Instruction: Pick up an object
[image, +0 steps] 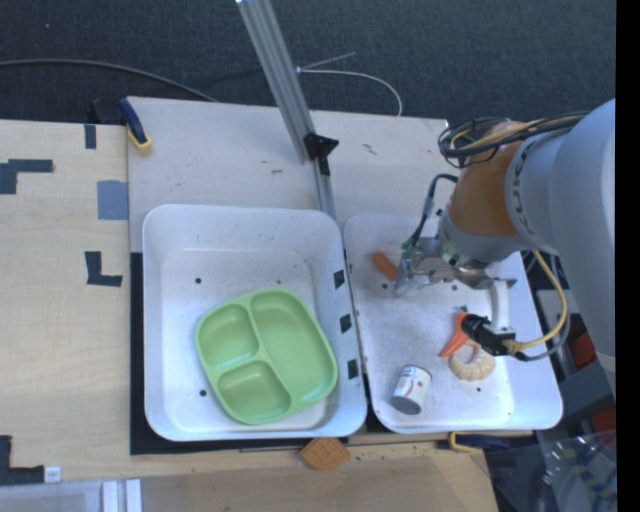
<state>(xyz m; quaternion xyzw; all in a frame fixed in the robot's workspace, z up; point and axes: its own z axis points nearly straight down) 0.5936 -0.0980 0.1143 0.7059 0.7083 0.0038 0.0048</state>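
My gripper (405, 280) is low in the right bin (530, 400), near its upper left corner. A small orange piece (384, 265) lies just to the gripper's left, close to it or touching; I cannot tell which. A second orange piece (456, 338) lies lower right, partly under a black clip on the arm. Below that rests a tan ring-shaped pastry (472, 366). A small white can (410, 388) lies on its side near the bin's front edge. The grey arm with its orange band (485, 195) hides the bin's upper right part.
The left bin (165, 300) holds a green divided plate (265, 355). A slanted metal pole (290, 85) ends at a black clamp above the bins' divide. A brown round cookie-like item (322, 453) sits on the bench in front of the bins. Cables loop around the arm's wrist.
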